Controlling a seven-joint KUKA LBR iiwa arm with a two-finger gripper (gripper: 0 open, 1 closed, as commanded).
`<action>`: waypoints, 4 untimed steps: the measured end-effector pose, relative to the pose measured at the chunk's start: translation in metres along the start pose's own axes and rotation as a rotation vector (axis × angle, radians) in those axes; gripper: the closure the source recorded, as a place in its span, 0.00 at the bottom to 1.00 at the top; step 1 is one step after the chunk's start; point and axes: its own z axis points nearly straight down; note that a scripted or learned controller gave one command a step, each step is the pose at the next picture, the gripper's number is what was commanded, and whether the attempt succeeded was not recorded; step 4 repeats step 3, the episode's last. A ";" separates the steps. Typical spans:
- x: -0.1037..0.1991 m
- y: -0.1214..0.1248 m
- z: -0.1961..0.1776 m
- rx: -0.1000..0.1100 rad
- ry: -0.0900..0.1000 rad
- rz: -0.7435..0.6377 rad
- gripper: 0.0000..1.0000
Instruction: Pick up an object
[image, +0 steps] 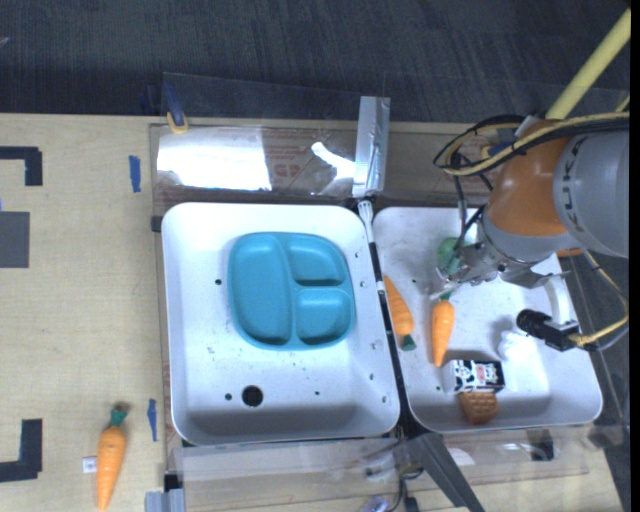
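Over right bin (420, 405) — gripper (452, 272) above carrot (441, 330).

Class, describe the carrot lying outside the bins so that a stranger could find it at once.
Start at the left bin holding the blue divided tray. Go past its lower left corner onto the wooden bench. That carrot lies alone there; the other two carrots lie in the right bin.

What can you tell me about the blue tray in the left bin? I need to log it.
The blue tray is a rounded, plastic-looking dish with three compartments: one long one on its left, two smaller ones stacked on its right. It lies flat, right side up, slightly tilted, near the middle of the left bin, touching only the bin floor. Its compartments hold nothing.
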 end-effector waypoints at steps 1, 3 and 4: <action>0.000 0.000 0.001 0.001 0.001 0.000 0.00; 0.004 -0.021 -0.001 -0.004 -0.002 -0.383 1.00; 0.004 -0.021 -0.001 -0.004 -0.002 -0.383 1.00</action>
